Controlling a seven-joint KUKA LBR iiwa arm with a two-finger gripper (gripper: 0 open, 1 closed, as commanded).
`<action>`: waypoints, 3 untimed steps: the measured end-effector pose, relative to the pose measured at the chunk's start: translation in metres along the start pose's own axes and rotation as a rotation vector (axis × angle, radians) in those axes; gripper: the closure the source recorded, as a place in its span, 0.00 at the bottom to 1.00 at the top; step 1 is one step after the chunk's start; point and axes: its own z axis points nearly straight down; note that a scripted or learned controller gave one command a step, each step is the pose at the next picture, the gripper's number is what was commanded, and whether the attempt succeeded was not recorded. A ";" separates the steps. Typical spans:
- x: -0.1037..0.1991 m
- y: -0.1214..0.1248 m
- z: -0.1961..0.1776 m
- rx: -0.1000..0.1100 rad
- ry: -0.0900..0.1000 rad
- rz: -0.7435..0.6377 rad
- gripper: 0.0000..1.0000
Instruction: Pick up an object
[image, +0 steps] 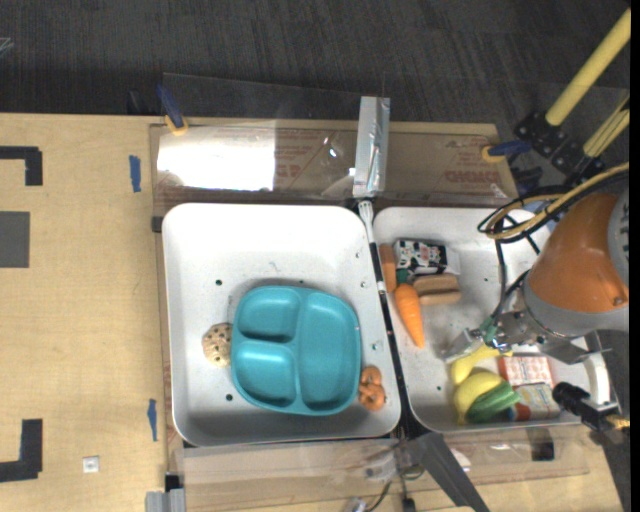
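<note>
1. Far left: tan counter (80, 330) with black corner marks and blue tape tabs, flat and matte.
2. Left bin (200, 250): shallow, white, smooth plastic with rounded corners. Inside, a teal divided tray (297, 348), glossy, three compartments, turned a little askew. Touching its left edge, a round speckled cookie (216, 343); at its lower right corner, a small knobbly orange toy (371, 388).
3. Right bin (470, 228), same white shell, just beside the left one. Near its left wall, a toy carrot (407, 310), smooth and tapered, long axis running top to bottom with the point toward the bottom edge. Above it, a small black-and-white carton (421, 256); across its top end, a tan sausage-like cylinder (437, 290) lying left to right.
4. Lower in the right bin: a yellow rounded fruit (474, 376) with a green piece (490, 403) tucked under it, both glossy; a red-and-white packet (528, 372) touching them on the right.
5. End effector (492, 336) low over the right bin, grey metal under the orange band of the arm (585, 270). Cannot tell how wide the fingers stand. Likely target: the yellow fruit, just below and slightly left of the tip, nearly touching; carrot farther left, well apart.
</note>
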 end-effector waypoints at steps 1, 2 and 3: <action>-0.001 0.002 -0.012 -0.007 -0.004 0.001 1.00; -0.001 0.002 -0.011 -0.005 -0.003 0.001 0.00; 0.010 -0.016 0.000 -0.002 -0.001 -0.033 0.00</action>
